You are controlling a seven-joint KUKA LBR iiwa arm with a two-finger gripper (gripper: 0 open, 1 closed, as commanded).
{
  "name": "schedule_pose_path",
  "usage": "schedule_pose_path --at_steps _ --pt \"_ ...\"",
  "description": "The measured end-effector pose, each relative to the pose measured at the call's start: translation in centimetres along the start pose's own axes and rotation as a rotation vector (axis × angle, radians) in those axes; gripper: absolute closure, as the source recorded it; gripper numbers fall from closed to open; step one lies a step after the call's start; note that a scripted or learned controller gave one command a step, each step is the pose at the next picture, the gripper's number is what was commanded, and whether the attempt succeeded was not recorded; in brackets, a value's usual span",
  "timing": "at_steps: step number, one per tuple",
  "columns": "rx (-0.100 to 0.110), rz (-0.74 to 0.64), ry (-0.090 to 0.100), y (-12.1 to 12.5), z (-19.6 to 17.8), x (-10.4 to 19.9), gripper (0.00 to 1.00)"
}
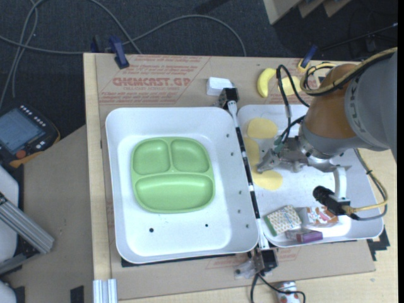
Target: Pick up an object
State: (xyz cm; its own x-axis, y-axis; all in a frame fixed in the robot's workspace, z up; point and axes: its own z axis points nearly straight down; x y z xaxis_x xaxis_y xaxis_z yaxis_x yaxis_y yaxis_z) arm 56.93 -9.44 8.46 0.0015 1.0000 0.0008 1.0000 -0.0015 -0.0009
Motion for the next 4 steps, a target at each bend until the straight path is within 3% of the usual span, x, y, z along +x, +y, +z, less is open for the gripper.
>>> schedule_pose_path --at_steps 1,2,3,4 --pt "0.0 0.0 0.0 -1.6 0.0 -0.1 0.0" --pt "-0.001 -0.002 -0.001 2.3 0.0 0.3 0.0" --pt "-0.002 -0.001 -0.002 2.6 0.0 -1.1 0.0" --pt "0.001 -0.001 0.0 0.7 0.0 0.2 0.0"
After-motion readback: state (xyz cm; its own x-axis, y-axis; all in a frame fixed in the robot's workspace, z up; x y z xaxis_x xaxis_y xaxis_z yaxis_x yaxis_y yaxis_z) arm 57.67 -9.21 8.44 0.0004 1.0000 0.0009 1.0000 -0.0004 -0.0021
